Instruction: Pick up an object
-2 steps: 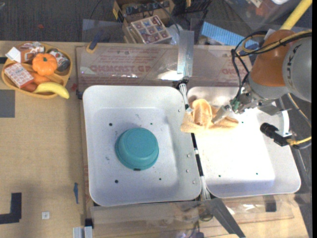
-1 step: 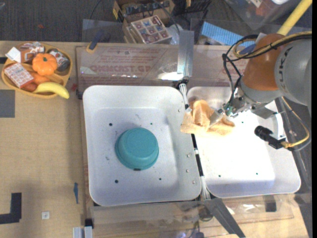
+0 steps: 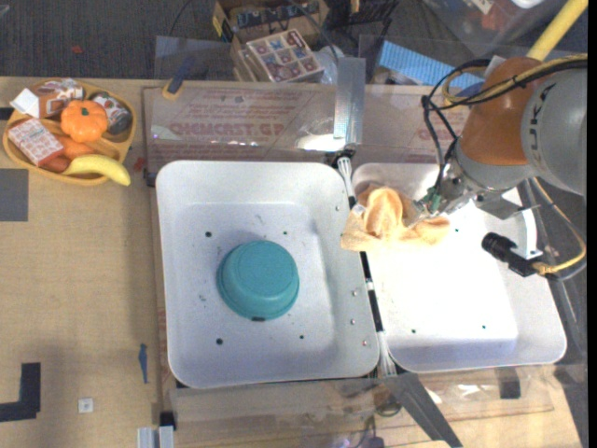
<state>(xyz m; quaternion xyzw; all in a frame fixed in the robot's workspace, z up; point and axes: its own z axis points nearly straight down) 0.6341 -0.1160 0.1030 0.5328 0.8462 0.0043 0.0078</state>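
teal bowl point(image 3: 259, 279): upturned, left bin | cloth point(image 3: 387, 219): pale orange, crumpled | gripper point(image 3: 433, 200): at cloth, finger state unclear

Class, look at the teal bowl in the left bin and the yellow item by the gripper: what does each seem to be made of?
Bowl: probably plastic, matte; even colour, smooth rounded shape.
Yellow item: seemingly soft cloth; it lies crumpled in folds, draped over the bin edge.

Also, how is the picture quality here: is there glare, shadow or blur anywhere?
In the camera view, the right bin is overexposed, nearly washed out; the left bin is softer lit, and the teal bowl casts only a faint shadow. Glare marks the clear plastic sheet behind the bins. The gripper by the orange cloth looks slightly blurred.
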